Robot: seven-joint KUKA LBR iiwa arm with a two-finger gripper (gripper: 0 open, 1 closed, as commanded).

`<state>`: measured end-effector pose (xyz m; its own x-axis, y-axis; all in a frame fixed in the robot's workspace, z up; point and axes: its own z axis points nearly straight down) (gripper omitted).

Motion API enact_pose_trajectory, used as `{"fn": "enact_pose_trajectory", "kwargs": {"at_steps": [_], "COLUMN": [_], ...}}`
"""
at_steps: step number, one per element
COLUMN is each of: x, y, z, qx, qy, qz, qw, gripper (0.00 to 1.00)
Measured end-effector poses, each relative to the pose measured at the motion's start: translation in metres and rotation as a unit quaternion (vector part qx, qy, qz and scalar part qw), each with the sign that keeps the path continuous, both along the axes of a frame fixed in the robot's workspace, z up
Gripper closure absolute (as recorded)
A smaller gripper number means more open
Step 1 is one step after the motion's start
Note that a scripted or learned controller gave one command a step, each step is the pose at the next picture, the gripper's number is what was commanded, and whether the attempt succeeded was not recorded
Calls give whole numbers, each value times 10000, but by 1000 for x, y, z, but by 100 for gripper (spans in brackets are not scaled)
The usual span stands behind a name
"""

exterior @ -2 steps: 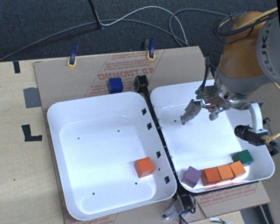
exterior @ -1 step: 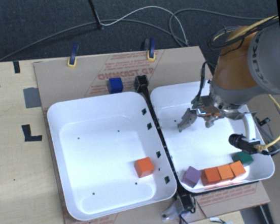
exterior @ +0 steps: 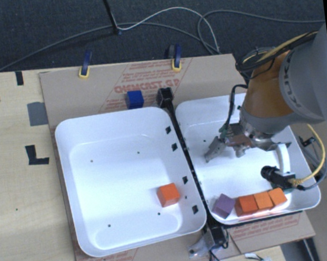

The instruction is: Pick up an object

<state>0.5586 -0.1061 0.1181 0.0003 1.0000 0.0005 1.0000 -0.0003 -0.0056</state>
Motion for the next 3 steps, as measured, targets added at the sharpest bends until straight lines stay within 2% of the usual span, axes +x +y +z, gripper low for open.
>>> {"fn": "enact_pose_trajectory", "kwargs": {"at_steps": [1, 3], "x": [1, 0], "y": [1, -4], "z": [13, 108], "qx": [0, -4], "qy": [-24, -47], "qz": [6, 3], "qw": [10000, 10000], "gripper": [100, 100]}}
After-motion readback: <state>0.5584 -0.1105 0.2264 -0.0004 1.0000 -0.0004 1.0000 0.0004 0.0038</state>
